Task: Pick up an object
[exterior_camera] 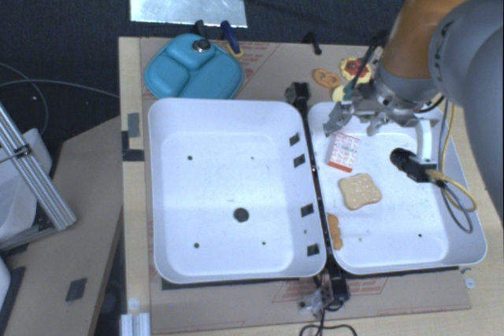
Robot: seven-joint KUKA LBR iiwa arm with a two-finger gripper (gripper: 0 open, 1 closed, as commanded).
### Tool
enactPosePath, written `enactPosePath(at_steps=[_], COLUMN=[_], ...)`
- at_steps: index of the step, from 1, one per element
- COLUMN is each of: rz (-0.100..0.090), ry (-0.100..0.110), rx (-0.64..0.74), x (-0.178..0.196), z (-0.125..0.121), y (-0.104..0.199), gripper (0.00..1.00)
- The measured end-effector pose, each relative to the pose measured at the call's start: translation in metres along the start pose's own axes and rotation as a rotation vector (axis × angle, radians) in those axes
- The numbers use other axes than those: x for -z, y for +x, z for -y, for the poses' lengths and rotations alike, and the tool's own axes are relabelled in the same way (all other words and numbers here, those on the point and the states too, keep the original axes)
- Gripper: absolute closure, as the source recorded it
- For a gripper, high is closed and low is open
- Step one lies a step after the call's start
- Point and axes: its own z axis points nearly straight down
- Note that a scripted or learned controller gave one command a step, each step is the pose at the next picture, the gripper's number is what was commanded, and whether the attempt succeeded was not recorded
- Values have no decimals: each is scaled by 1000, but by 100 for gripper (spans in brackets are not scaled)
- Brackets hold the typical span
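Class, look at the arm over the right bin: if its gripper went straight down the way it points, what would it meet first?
Most likely the small red-and-white packet, lying just below the gripper on the right bin's floor. Depth is unclear from one slanted view, so it might reach bare floor beside it instead.

Grey arm [472, 35], orange wrist band [417, 20]

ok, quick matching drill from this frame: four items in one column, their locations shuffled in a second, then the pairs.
Items:
1. toast slice
2. red-and-white packet
3. teal divided tray
4. small dark disc

Places:
A. bench, behind left bin
B. left bin floor
C. right bin, directly below gripper
D. right bin, middle

Pairs: 1-D, 2-C, 3-A, 4-B
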Motion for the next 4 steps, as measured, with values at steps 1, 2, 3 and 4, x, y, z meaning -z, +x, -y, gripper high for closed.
enactPosePath(at_steps=[1, 2, 3, 4], rz=[-3, -1, -3, -3], ry=[1, 3, 7, 0], rx=[8, -1, 9, 7], x=[-1, 37, -4, 48], z=[-42, -15, -29, -25], y=[30, -9, 46, 66], gripper=[0, 0, 0, 0])
